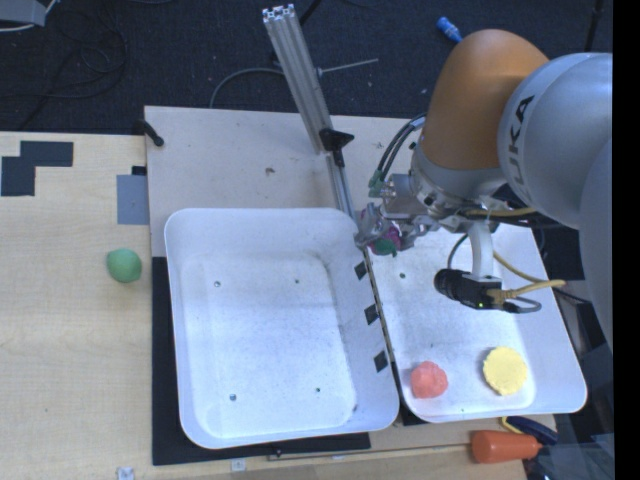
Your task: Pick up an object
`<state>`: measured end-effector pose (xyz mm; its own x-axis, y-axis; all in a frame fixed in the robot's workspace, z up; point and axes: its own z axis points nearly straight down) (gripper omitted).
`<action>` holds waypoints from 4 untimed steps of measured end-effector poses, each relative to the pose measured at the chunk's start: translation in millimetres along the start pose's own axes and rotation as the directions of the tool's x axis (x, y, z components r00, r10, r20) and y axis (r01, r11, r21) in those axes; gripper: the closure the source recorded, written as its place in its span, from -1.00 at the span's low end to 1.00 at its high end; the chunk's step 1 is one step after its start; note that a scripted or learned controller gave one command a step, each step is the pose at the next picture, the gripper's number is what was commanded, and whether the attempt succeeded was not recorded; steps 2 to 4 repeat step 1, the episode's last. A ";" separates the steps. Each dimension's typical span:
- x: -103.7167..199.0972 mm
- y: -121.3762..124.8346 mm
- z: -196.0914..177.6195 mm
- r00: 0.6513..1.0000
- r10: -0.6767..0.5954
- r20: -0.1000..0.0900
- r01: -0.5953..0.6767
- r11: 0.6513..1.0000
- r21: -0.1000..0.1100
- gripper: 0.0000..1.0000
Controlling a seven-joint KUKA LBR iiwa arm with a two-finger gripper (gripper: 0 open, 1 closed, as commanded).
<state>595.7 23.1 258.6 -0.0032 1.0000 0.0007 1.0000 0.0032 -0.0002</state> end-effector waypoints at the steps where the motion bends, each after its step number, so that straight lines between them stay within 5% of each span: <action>1: 50.2 23.1 16.1 1.000 0.001 0.000 -0.001 1.000 0.001 1.00; 4: 50.2 23.1 16.1 1.000 0.001 0.000 -0.001 1.000 0.001 1.00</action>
